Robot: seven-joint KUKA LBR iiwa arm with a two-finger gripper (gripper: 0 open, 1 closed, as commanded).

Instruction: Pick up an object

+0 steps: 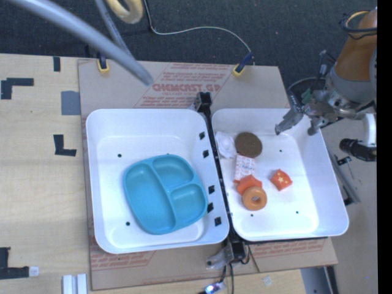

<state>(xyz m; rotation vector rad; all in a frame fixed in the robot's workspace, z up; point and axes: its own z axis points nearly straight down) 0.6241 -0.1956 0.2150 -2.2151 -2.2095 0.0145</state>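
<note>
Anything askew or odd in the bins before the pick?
Nothing damaged or spilled. The blue divided plate lies flat but rotated in the left bin. In the right bin, the donut crowds an orange piece and a packet; the orange cube lies apart.

You are looking at two white bins: the left bin (101, 164) and the right bin (318, 195). The left one is holding one blue divided tray (164, 193). The right one is holding six things: one brown disc (248, 144), one crumpled white piece (224, 143), one small printed packet (244, 165), one orange block (247, 183), one orange ring (254, 198) and one red-orange cube (281, 179).
</note>
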